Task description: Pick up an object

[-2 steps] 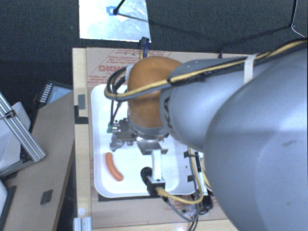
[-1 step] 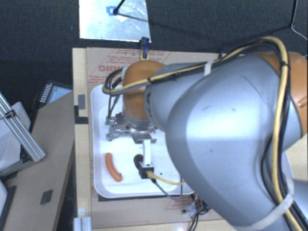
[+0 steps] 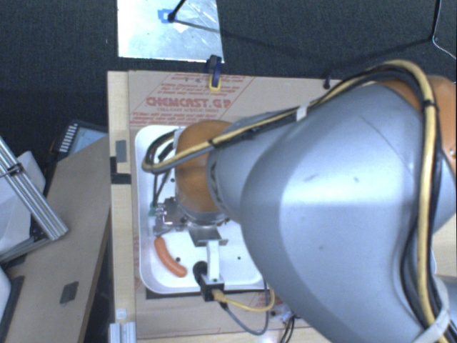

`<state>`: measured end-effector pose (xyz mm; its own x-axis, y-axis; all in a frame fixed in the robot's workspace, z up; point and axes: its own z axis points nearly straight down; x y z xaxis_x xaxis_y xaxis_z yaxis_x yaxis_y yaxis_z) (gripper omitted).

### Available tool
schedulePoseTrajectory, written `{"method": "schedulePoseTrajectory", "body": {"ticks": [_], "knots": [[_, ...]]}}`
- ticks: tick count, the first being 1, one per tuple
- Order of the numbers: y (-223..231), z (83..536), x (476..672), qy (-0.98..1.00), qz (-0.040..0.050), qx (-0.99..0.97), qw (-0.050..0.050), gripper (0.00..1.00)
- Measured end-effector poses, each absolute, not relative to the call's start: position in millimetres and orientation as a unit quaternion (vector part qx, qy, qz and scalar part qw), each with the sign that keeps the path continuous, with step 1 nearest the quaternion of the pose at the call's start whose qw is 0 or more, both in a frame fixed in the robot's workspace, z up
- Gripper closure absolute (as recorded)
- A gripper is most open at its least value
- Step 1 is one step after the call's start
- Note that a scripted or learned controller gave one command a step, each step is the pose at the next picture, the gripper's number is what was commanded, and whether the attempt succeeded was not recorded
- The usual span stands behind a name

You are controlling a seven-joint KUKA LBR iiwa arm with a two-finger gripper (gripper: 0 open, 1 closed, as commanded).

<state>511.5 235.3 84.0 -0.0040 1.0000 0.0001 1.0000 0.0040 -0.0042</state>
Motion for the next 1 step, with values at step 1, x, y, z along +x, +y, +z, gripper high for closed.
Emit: {"method": "schedulePoseTrajectory", "body": {"ticks": [1], "knots": [[234.8, 95.0, 514.6, -0.708, -0.0006, -0.706, 0.001, 1.00]]}}
